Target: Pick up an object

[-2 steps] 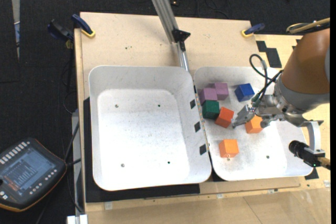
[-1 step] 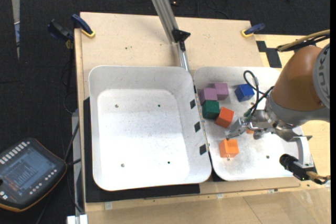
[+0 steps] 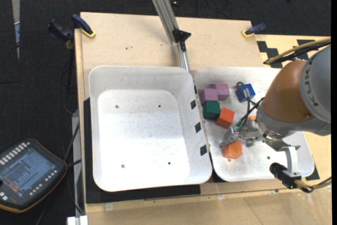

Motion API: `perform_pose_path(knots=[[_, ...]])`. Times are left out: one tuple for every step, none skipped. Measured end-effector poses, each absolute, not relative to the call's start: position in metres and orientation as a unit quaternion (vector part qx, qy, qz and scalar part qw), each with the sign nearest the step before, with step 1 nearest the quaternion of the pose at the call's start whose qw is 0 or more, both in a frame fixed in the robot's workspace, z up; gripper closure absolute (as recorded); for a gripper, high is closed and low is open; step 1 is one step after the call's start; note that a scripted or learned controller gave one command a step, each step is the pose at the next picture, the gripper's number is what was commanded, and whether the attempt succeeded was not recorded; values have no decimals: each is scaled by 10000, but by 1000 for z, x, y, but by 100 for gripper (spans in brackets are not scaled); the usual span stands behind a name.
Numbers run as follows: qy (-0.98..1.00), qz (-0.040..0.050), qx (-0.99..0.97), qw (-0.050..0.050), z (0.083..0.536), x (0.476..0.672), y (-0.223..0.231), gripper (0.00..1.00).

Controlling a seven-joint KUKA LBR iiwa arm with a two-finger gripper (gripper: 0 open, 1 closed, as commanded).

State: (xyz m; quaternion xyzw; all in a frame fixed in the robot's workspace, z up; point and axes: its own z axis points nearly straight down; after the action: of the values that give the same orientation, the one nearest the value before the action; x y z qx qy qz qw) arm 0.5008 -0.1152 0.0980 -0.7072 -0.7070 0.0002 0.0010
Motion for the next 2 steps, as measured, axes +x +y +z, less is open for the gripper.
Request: perform_pose_path(knots=[[-7068, -7, -7074, -7, 110, 502, -116, 100], [-7081, -13, -7062, -19, 153, 503, -111, 100]])
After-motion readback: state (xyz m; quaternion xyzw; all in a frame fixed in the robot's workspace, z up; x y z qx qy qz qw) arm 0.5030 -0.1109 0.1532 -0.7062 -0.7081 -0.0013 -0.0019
